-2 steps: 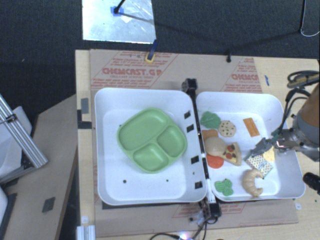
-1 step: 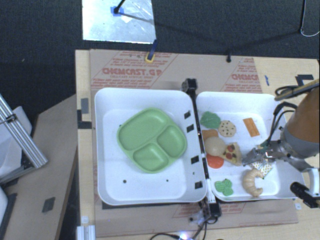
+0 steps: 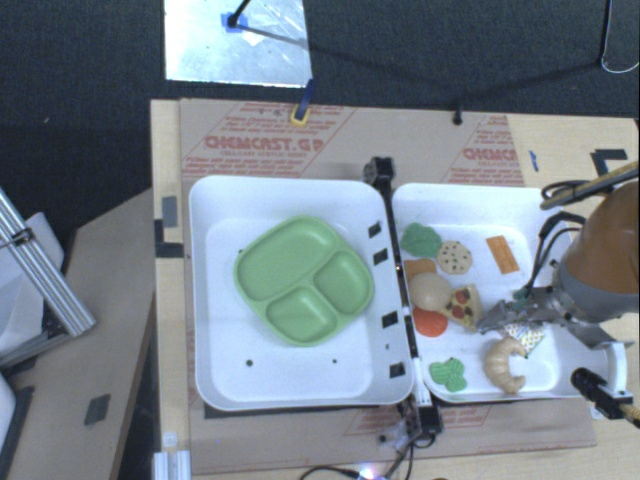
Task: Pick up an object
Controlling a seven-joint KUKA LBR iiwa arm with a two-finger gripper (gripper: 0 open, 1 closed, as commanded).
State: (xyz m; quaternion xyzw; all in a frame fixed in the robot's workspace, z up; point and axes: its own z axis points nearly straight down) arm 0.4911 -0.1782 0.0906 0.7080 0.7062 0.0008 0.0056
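The right bin (image 3: 520,203) holds several toy foods: a green leafy piece (image 3: 421,239), a chocolate-chip cookie (image 3: 454,257), an orange cracker (image 3: 502,254), a beige bun (image 3: 430,290), a pizza slice (image 3: 464,306), a red tomato slice (image 3: 431,323), a croissant (image 3: 503,364) and a small green piece (image 3: 447,372). My gripper (image 3: 508,319) hangs low over the bin's lower right part, just right of the pizza slice and just above the croissant. The arm (image 3: 602,258) hides what lies under the wrist.
The left bin (image 3: 215,368) carries a green three-compartment plate (image 3: 303,280). A black divider with clips (image 3: 392,268) runs between the bins. Cables (image 3: 560,218) loop by the arm at the right.
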